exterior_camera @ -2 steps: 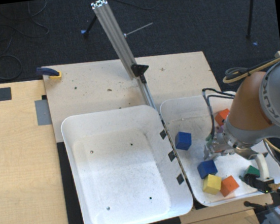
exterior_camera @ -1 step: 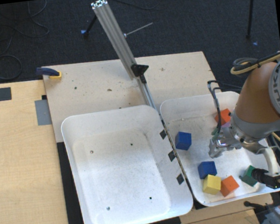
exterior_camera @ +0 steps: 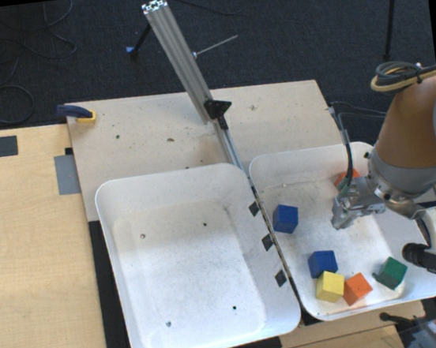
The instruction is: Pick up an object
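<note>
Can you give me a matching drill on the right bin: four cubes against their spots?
Things:
1. yellow cube
2. green cube
3. orange cube
4. upper blue cube

Places:
A. alone near the divider, left of the end effector
B. farthest right along the near wall
C. between the yellow and green ones
D. just below the lower blue cube

Pairs: 1-D, 2-B, 3-C, 4-A
</note>
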`<state>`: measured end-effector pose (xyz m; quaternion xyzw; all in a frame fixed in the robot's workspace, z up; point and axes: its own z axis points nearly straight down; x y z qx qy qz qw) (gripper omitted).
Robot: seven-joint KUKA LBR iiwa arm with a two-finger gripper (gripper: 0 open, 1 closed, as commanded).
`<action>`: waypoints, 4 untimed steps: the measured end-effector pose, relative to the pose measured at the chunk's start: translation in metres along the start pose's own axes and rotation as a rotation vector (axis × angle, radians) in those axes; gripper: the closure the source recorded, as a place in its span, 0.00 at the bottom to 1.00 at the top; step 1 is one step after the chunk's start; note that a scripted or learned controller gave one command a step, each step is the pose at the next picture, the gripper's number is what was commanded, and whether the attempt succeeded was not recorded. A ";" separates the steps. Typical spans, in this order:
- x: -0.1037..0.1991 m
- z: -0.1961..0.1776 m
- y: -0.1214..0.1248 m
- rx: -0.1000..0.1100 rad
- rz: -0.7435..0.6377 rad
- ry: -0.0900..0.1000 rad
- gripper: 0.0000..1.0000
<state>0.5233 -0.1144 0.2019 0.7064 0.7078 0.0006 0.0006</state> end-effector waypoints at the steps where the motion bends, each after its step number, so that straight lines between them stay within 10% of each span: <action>1: -0.001 -0.014 0.001 0.004 0.001 0.000 1.00; 4: 0.159 0.000 0.019 0.008 -0.002 0.001 1.00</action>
